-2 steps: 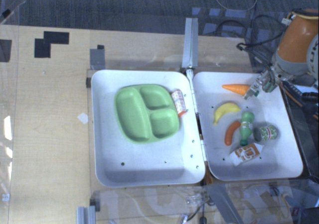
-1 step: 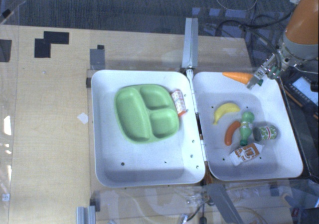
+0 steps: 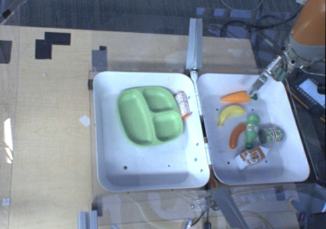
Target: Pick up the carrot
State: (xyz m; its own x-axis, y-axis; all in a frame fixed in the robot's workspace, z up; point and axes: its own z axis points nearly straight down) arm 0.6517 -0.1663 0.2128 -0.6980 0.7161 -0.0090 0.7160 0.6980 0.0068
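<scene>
The carrot (image 3: 235,97) lies flat in the upper part of the right bin (image 3: 285,172), orange, with its green top pointing right. My gripper (image 3: 253,91) comes down at a slant from the upper right. Its tip is right at the carrot's green end, touching it or just above it. The carrot still rests on the bin floor.
Below the carrot lie a yellow banana (image 3: 230,114), a red-orange pepper (image 3: 237,135), a green bottle (image 3: 251,130), a green can (image 3: 271,135) and a small brown carton (image 3: 252,156). The left bin (image 3: 153,172) holds a green divided plate (image 3: 150,115) and a small packet (image 3: 182,105).
</scene>
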